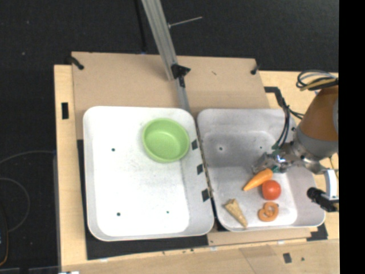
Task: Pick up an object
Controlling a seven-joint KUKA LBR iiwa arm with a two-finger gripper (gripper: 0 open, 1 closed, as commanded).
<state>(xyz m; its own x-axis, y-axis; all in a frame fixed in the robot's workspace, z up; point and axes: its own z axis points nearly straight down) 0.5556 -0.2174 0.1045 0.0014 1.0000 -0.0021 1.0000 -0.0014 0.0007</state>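
Bench [65, 153]: light wood top carrying a brown board at the back and two shallow white bins side by side.

Left bin [120, 210]: holds one green bowl [166, 140], upright, in the upper right part of the bin, close to the wall shared with the other bin. Bowl sits apart from everything else.

Right bin [228, 136]: floor looks scuffed grey in its upper half. All small items lie in its lower right part.

Arm [319, 124]: comes in from the right over the right bin, orange band visible above the wrist, cables looping behind it.

Gripper [272, 163]: low over the right bin, just at the upper, thick end of the carrot. Cannot tell whether it is spread or pressed together; the wrist and shadow hide that part. Nothing is seen pinched.

Carrot [258, 180]: orange, lying on the bin floor at a slant, pointed end down-left.

Tomato [271, 189]: red, round, just below and right of the carrot, touching or nearly so.

Wedge [235, 212]: tan, cone-like, near the front wall, left of the ring.

Ring [268, 212]: small orange piece, directly below the tomato.
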